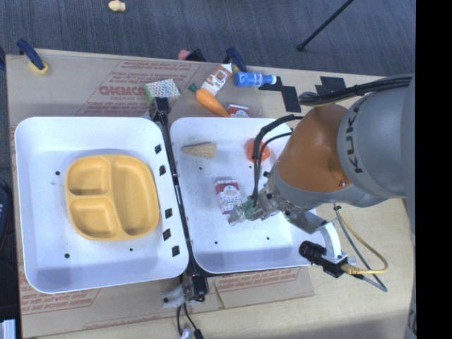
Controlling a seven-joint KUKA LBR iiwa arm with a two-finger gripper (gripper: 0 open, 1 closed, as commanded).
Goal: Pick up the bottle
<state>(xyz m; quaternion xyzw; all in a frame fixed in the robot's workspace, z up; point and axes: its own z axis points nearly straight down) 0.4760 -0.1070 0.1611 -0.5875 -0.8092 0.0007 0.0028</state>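
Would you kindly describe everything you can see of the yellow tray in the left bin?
The yellow tray is a rounded, plastic-looking dish split into three compartments: two smaller ones on the left, stacked one above the other, and one long one on the right. It lies flat, open side up, near the middle of the left bin, resting on the bin's white floor. Nothing lies in it, and nothing else touches it.

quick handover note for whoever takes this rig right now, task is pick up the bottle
Gripper: low in the right bin, beside the small red packet; whether it is open or shut cannot be told.
Bottle: the blue bottle lies on the cardboard behind the bins, next to a white and orange bottle, both outside the bins.
Done: nothing; no bottle lifted.
Left: reach a bottle, grasp, lift.
Also: yellow divided plate in the left bin.
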